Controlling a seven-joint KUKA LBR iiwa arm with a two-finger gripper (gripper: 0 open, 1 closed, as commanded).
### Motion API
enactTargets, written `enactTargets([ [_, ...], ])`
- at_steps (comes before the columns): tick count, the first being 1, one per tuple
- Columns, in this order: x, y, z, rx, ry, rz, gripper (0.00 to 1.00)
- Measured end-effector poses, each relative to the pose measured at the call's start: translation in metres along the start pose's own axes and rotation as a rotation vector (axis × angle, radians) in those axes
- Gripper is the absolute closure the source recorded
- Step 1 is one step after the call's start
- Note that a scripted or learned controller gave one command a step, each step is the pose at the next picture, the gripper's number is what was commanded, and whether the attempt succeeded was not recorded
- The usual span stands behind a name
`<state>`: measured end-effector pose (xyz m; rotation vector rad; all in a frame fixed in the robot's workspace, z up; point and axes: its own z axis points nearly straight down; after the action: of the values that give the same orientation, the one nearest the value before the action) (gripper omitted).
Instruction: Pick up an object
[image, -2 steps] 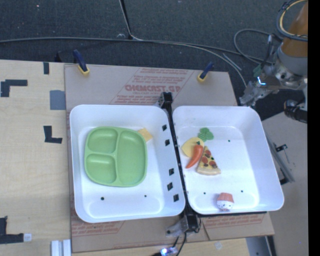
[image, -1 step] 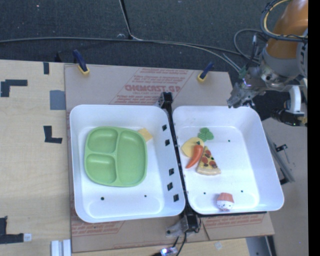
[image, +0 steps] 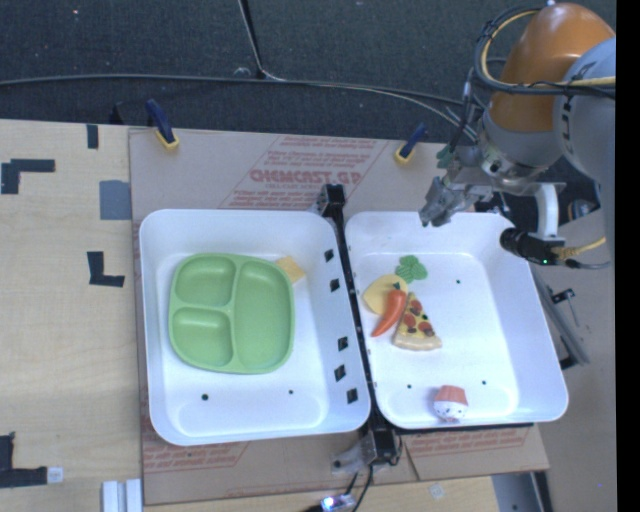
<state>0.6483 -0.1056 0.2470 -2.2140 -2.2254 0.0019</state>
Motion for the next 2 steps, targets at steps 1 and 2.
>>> enactTargets([
  [1, 0.050, -0.011, 0.015, 0.001, 0.000, 0.000, 1.00],
  [2, 0.106, -0.012, 0.023, 0.000, 0.000, 0.000, 1.00],
])
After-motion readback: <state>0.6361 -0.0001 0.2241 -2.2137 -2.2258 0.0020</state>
